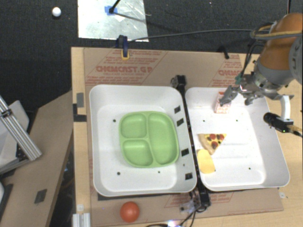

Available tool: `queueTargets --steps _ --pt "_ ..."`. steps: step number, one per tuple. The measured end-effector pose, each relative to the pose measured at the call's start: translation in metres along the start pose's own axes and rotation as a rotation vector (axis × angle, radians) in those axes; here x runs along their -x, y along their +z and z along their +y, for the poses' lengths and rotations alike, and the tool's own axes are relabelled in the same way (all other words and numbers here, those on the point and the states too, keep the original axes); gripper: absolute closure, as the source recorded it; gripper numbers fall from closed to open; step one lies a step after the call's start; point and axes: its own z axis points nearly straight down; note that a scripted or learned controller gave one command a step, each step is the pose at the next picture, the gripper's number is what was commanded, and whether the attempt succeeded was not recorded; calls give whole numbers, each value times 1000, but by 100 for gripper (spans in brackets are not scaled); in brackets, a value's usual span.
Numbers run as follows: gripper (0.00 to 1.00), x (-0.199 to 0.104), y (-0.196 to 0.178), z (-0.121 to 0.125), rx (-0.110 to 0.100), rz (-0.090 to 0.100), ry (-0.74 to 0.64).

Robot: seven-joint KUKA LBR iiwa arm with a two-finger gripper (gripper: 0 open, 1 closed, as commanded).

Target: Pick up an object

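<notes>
In the right bin (270, 164) lie a toy pizza slice (212, 140) and a pale yellow piece (205, 161), both near its left wall. A small white and pink block (221, 106) sits at the bin's far left part. My gripper (239, 96) hangs over the far end of this bin, just right of the block. It is open, its two fingers spread with nothing between them, and the left finger (229, 95) is close above the block. The left bin (104, 174) holds a green divided plate (148, 139).
A red ball (129, 211) rests on the bench in front of the left bin. A blue and yellow clamp (123, 46) grips the board's far edge. A black divider with clips (186, 126) runs between the bins. Black cables hang by the arm on the right.
</notes>
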Motion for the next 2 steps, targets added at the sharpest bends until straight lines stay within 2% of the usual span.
queueTargets --steps 1,2 --pt "0 -2 46 9 -1 0 -4" --pt "0 1 108 9 -3 0 1"
